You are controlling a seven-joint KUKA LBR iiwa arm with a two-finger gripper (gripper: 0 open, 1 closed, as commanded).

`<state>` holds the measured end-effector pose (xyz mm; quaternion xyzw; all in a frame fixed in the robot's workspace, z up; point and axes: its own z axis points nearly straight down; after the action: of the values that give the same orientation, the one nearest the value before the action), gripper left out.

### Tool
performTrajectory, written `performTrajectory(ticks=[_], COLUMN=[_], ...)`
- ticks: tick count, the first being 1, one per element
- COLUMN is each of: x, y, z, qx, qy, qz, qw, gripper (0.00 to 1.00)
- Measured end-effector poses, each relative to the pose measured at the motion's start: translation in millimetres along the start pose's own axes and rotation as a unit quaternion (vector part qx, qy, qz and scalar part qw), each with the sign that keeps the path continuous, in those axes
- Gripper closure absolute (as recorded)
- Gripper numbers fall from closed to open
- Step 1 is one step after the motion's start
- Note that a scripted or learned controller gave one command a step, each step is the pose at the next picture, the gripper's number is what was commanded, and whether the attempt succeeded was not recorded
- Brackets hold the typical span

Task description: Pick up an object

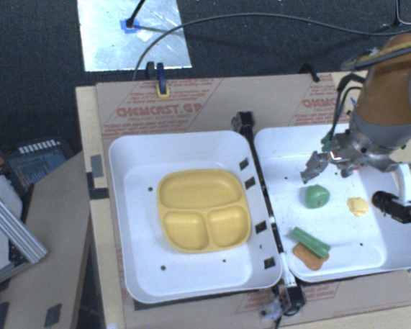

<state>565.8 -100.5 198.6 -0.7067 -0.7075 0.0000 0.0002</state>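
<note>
Two white bins are seen side by side on the bench. The left bin takes up the middle of the frame, and a yellow tray with three compartments is sat flat in the middle of it.

The right bin is where the small stuff is. A green ball is found roughly in the middle of that bin. A pale yellow piece is placed a bit to the right of the ball, well apart from it. Down at the lower left of that bin, a green stick is laid at a slant, with an orange piece tucked right under its lower end, touching or overlapping it.

The arm is seen coming in from the upper right of the frame. The gripper is hung just above and slightly left of the ball, near it. Whether contact is made can't be told. The fingers look spread apart, and nothing is seen held between them.

A black part on a white bracket is stuck out at the right edge of the bin, just beside the yellow piece.
</note>
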Motion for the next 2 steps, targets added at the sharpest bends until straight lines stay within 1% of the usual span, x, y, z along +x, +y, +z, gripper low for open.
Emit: performTrajectory(ticks=[1,2], x=[-2.7,-2.3], y=[6.1,6.7], z=[60.1,111.1], qx=[0.001,0.0], qy=[0.0,0.0], qz=[0.0,0.0], qw=[1.0,1.0], gripper=[0.0,0.0])
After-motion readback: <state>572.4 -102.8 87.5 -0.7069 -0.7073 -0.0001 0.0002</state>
